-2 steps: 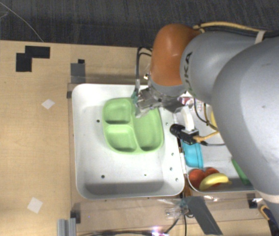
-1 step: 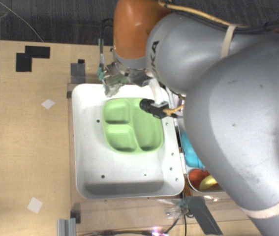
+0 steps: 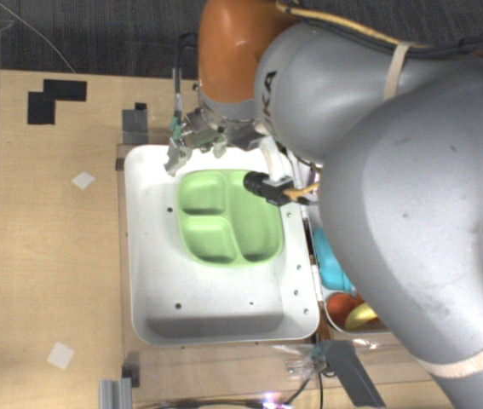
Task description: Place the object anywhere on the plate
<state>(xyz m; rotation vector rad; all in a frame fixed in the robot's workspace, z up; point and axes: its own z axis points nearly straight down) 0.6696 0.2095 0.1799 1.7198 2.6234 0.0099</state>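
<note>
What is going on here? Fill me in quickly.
A grey KUKA arm with an orange band reaches in from the right over the two shallow white bins. Its gripper hangs above the far rim of the left white bin, just beyond the light green plastic plate with three compartments lying in that bin. Nothing lies in the plate's compartments. A blue object, a red one and a yellow one sit in the right bin, mostly hidden under the arm.

Beside my white bin (image 3: 147,254) on the wooden counter (image 3: 45,254), the second bin holds a blue thing (image 3: 333,267), a red ball (image 3: 340,303) and something yellow (image 3: 362,316).
</note>
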